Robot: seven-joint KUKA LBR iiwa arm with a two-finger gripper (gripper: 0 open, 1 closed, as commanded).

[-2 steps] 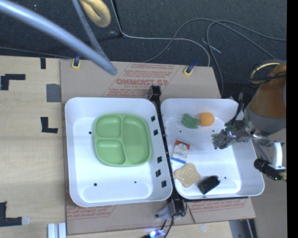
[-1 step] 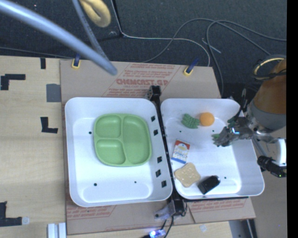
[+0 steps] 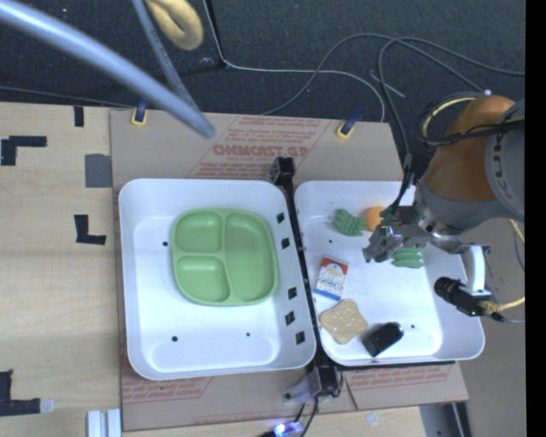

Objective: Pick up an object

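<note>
Over your right bin (image 3: 444, 346) | gripper (image 3: 381, 247) low beside a green toy (image 3: 409, 257) | you cannot tell its grip | green divided plate (image 3: 226, 257) in left bin (image 3: 145, 341)

The light is bright and even, and it seems to come from above. The two white bins (image 3: 136, 282) shine so much that their sides look washed out. Shadows are soft and small; a thin dark one sits under the black thing (image 3: 381, 338) in the right bin. The grey pole (image 3: 111, 60) at the top left is very blurry, and so is the yellow blob (image 3: 175, 21) by it. The dark floor (image 3: 341, 34) at the top looks grainy. The wooden worktop (image 3: 51, 273) looks a bit pale
</note>
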